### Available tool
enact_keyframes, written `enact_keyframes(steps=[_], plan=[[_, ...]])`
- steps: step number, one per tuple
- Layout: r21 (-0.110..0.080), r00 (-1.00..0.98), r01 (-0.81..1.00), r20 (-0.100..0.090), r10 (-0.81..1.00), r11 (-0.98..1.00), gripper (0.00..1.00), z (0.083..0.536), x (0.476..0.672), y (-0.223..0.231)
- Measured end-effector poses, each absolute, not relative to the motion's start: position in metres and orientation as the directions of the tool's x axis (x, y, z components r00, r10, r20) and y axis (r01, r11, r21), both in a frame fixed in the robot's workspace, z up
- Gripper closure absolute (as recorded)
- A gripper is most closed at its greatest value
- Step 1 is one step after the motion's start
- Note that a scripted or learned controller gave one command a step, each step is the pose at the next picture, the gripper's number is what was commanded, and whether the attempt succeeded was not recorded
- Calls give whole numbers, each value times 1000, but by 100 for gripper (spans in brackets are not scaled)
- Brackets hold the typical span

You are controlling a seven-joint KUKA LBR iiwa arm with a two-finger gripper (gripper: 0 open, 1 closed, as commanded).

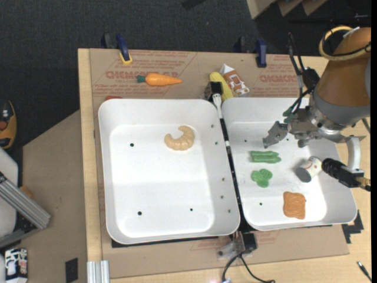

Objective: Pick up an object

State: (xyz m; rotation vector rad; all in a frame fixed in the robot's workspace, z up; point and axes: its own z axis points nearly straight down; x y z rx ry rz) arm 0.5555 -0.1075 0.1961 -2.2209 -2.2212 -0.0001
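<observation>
My gripper [287, 139] hangs over the back part of the right bin [344, 214], open, with nothing between its fingers. Just below it in that bin lies a green pea pod [264, 156]. Nearer the front sit a small green leafy piece [261, 177] and an orange chunk [294, 205]. A small white and grey cylinder [308, 169] lies to the right of the green pieces, partly under the arm. A tan croissant [179, 138] rests alone in the left bin [118, 217].
On the cardboard behind the bins lie an orange carrot [159, 79], a yellow banana [218, 82] and a small brown and white carton [235, 83]. Two blue clamps [123, 50] hold the board's far edge. The arm's grey body [344, 81] overhangs the right bin's right side.
</observation>
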Motion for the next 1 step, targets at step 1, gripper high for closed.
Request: enact_keyframes(steps=[1], plan=[[3,-1,1000,0,1000,1,100,207,556,-108]])
